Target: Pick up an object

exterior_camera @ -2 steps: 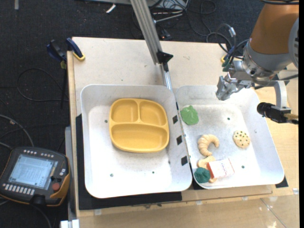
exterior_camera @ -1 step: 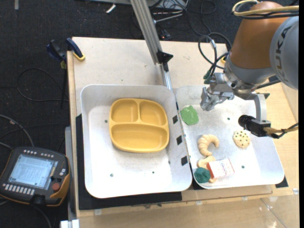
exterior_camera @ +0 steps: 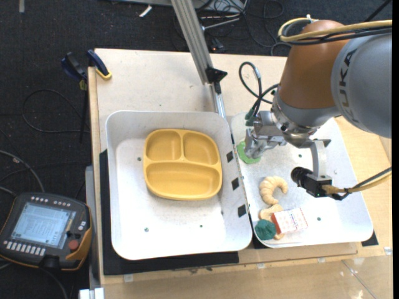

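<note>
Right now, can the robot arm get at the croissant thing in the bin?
Probably yes. The croissant lies uncovered in the right bin, and the tool is close above it, over a green thing.

On the grey arm (exterior_camera: 368, 80), at about two o'clock in the view, part of a dark maker's name runs down the casing; the letters "KU" can be made out. The screen of the handheld pendant (exterior_camera: 43, 229) at eight o'clock is too small to read.
</note>
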`<action>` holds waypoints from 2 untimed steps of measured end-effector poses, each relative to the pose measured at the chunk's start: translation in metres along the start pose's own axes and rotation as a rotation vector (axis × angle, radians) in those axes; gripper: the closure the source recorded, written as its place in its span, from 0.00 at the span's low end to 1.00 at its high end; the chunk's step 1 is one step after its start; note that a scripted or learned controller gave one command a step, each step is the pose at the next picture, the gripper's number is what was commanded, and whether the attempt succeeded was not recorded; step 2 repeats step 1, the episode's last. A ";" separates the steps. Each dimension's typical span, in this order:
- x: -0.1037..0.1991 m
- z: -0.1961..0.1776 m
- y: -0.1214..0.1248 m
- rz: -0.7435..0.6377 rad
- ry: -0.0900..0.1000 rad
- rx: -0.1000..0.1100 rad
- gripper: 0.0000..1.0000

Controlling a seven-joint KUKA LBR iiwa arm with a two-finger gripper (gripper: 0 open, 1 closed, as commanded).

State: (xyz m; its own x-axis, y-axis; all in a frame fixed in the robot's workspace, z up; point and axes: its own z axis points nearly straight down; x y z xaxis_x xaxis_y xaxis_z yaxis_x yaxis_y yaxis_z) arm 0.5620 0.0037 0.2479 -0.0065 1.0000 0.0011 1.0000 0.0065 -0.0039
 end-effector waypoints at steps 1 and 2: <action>0.049 -0.001 -0.028 -0.001 0.001 -0.001 1.00; 0.049 -0.001 -0.028 -0.001 0.001 -0.001 1.00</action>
